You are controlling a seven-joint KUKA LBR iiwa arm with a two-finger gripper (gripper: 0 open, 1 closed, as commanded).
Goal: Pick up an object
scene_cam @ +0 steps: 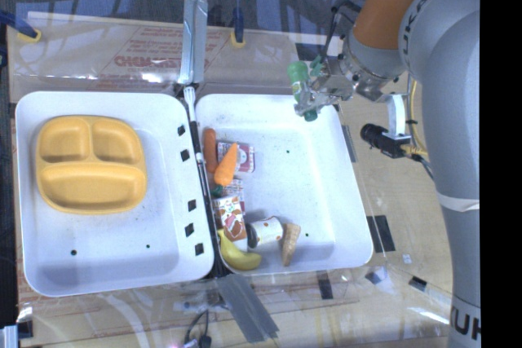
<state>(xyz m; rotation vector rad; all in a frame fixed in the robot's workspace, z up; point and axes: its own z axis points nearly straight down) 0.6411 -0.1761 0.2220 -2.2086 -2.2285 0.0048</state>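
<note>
the tool (310,103) is hanging over the far right corner of the right bin (326,200), at the end of the grey arm (432,53) with its orange band. a small green object (298,74) is sitting right at the tool's tip, touching it; whether it is actually pinched there, or whether the tool is released or clenched, i cannot tell from this slant.

the other things are all lying well apart from the tool, below it and to its left in the camera view, gathered along the right bin's left wall. nearest to the tool, 2 orange carrots (218,157) are resting side by side, with a small red and white packet (244,158) just beside them on the tool's side. further from the tool, another printed packet (232,216) is lying near the wall, then a small white can (266,231) on its side, a tan cone (290,243) just beside it, and a yellow banana (238,254) curling in the near corner, touching the can's end.

still further to the tool's left, the left bin (98,257) is carrying a yellow divided tray (91,163). both bins are resting on the worktop (383,200).
</note>
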